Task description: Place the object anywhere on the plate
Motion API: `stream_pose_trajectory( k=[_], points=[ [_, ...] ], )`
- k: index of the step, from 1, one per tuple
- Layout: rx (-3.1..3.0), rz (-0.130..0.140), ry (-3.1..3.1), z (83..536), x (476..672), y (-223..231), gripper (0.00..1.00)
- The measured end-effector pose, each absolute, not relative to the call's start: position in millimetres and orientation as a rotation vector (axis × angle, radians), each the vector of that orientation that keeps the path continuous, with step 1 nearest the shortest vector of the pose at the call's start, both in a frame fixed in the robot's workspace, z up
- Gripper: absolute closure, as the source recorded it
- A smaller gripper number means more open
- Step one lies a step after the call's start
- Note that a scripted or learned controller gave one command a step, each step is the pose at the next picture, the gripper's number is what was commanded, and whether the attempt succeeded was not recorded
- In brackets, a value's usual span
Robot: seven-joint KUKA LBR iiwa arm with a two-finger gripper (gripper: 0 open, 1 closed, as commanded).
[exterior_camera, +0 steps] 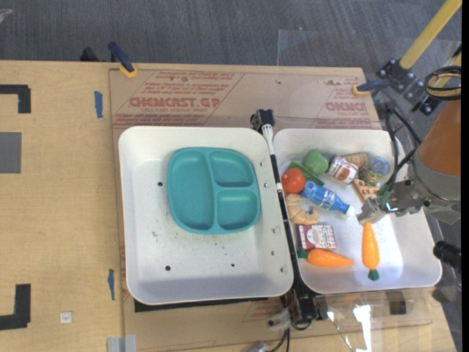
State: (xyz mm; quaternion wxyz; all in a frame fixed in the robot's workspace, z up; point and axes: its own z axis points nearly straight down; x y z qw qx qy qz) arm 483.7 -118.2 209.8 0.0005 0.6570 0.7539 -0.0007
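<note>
Tool above cluttered right bin

- The teal plate lies bare in the left bin, open from above.
- The right bin is crowded: bottle, two carrots, tomato.
- The bins' touching walls divide them.

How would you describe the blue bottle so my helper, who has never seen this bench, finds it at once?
Look in the right white bin, the one crowded with toy food. Near its middle lies a small blue bottle, tipped on its side just right of the red tomato. It is the only blue item there, with a white band.
</note>
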Motion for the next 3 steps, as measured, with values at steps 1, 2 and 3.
stream_pose_trajectory(
  k=[1,2,3],
  points=[
    [2.266,-0.001,2.18,190,496.9,2,1.0],
    [2.268,-0.002,2.176,190,497.0,0,0.0],
    [2.265,-0.001,2.178,200,498.2,1,1.0]
  ],
)
